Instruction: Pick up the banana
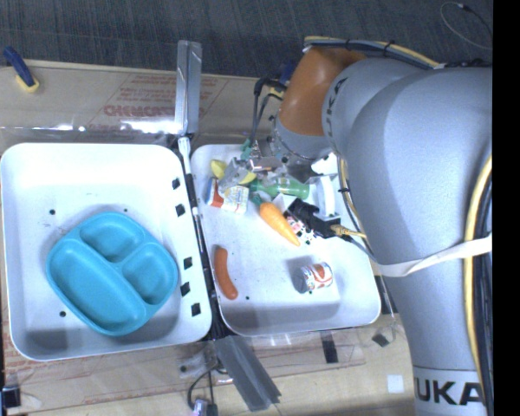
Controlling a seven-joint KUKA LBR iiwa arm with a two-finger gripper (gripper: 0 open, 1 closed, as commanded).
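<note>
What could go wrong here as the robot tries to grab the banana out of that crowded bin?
The gripper is down in a tight cluster at the far end of the right bin. The banana shows as a small yellow piece beside other items, so the fingers might close on a neighbour instead. The carrot lies close by and could get knocked aside. The big arm also blocks part of the pile from the camera.

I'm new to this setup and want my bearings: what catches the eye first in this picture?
The big grey arm with its orange band fills the right side, its gripper low over a clutter of items at the right bin's far end. In the left bin lies a bright blue divided plate. A carrot and a sausage stand out in the right bin.
</note>
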